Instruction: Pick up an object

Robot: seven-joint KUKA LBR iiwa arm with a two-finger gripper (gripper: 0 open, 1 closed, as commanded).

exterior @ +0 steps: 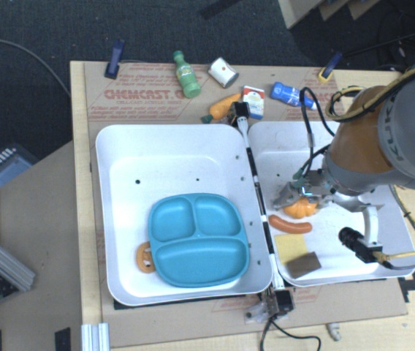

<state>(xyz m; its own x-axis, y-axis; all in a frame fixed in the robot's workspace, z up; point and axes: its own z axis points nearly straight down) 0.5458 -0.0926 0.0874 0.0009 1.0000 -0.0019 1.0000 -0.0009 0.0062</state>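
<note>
Honestly, we cannot tell how our gripper (300, 194) is set; it sits low in the right bin (383, 268), just above an orange toy (302, 209). A hot dog (290, 225) lies just below, near a yellow slice (291, 247).

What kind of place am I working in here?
Most likely a robot lab test bench, not a kitchen: two white bins sit on a cardboard sheet, the food is toy food like the hot dog, and loose cables cross dark carpet.
</note>
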